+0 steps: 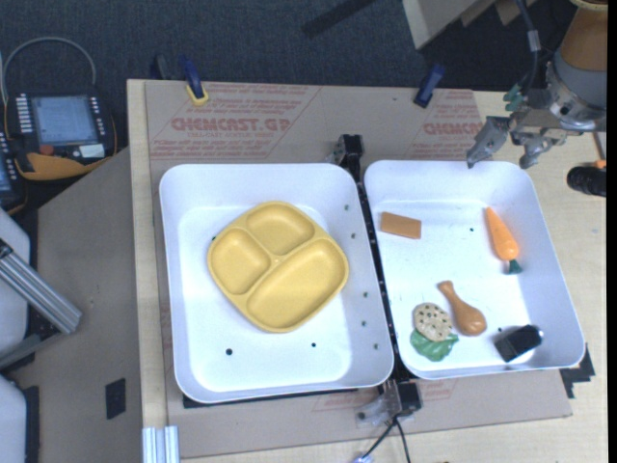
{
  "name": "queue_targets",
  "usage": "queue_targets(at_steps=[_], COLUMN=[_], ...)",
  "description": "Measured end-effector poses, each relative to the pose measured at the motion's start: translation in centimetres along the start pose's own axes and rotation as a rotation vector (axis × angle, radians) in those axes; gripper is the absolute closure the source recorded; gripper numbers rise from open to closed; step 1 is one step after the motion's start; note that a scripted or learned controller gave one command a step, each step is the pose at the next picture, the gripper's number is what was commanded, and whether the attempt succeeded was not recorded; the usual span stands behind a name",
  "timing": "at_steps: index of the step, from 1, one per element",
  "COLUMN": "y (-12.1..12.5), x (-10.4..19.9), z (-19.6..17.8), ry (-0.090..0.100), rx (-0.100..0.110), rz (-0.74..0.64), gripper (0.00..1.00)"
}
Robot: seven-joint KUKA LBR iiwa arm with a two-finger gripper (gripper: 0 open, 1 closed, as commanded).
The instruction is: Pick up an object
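Overhead slanted view of the counter [145, 258], read from left to right. In the left bin [183, 258] a yellow three-compartment plate [278, 278] lies flat near the middle. The right bin [549, 297] holds the candidate objects: an orange-tan rectangular block [400, 226] near the far left corner; a speckled cookie on a green leaf-like piece [433, 331] toward the near side; a brown toy drumstick [462, 309] just beside it, its long axis running from far-left to near-right; a toy carrot [500, 236] along the right wall, its long axis running roughly far to near with the green tip at the near end; and a small black object [519, 341] in the near right corner.

The gripper [506, 148] hovers above the far right rim of the right bin, clear of every object. Its fingers [482, 146] are spread apart and grip nothing.

Of the objects, the carrot appears nearest the fingers: it lies toward the near side of them, almost directly below in the view. A descent onto it would likely call for the fingers to straddle its narrow width, across the long axis. The closeness of the bin wall may crowd one finger.
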State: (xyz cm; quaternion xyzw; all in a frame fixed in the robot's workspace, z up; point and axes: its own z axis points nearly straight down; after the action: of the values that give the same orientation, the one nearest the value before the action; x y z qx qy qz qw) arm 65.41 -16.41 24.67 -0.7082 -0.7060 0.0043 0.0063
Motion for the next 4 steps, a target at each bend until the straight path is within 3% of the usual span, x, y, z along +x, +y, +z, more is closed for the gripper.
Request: queue_targets(at_steps=[1,4], y=[0.2,-1.2], x=[0.1,0.9], z=[-0.9,15.4], ry=[-0.003,-0.002], rx=[-0.014,-0.009], rz=[-0.003,-0.003], gripper=[0.00,0.00])
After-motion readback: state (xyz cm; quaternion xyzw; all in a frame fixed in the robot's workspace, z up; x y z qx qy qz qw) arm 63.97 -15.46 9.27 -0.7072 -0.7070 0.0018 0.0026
